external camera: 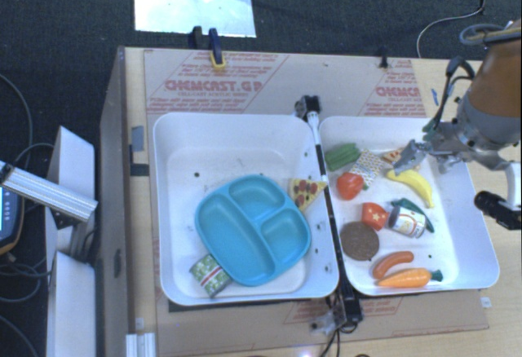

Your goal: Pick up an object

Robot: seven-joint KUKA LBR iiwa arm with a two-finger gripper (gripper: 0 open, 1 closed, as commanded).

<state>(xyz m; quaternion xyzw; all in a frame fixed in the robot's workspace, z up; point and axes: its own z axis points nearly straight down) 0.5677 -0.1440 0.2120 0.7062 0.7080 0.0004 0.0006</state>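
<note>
Right bin (481, 262): one banana (413, 183), two tomatoes (350, 185), one carrot (405, 278), one sausage (392, 263); end effector (416, 153) at upper right, grip state unclear

"CHEMCAST GP" is printed in red on the protective sheet (245, 78) covering the bench behind the bins; the same red lettering is repeated, partly cut off, on the sheet's right part; the smaller lines beneath cannot be read.

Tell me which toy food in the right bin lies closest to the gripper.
The banana: it lies just below and left of the gripper, near the bin's upper right. The carrot and sausage sit far off along the bottom edge.
</note>
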